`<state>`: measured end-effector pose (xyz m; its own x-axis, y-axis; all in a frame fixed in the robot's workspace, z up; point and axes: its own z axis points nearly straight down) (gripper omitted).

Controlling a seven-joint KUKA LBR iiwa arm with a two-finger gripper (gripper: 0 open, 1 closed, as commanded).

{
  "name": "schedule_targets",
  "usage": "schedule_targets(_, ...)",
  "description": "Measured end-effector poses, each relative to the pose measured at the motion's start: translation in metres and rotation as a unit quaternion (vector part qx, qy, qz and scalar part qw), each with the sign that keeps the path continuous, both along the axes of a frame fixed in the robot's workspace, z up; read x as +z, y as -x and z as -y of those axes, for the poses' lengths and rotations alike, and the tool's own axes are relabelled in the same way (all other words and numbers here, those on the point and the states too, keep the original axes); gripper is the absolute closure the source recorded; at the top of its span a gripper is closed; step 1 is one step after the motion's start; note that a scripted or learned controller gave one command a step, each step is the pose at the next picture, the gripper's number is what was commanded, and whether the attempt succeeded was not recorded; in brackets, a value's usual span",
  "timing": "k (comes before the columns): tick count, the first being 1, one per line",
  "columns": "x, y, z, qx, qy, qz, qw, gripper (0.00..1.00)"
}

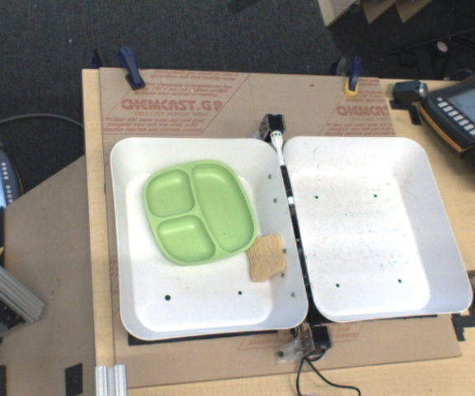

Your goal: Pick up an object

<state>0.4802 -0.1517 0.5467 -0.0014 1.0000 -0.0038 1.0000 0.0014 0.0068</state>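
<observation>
A light green divided plate (199, 212) with three compartments lies flat in the left white bin (138, 304). Touching the plate's lower right corner is a tan, square slice that looks like toast (266, 257), close to the bin's right wall. The right white bin (435, 221) sits alongside, its floor bare but for small dark specks.
The two bins rest on a brown cardboard-like board (180, 97) held by blue clamps (130, 67) at the back. A black teach pendant (460, 118) lies at the far right. Cables and a metal rail (7, 291) lie left of the board.
</observation>
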Motion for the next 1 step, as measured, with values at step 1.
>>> schedule_targets(1,-0.1311,0.0017,-0.0171,-0.001,-0.0038,-0.011,0.9999,1.00)
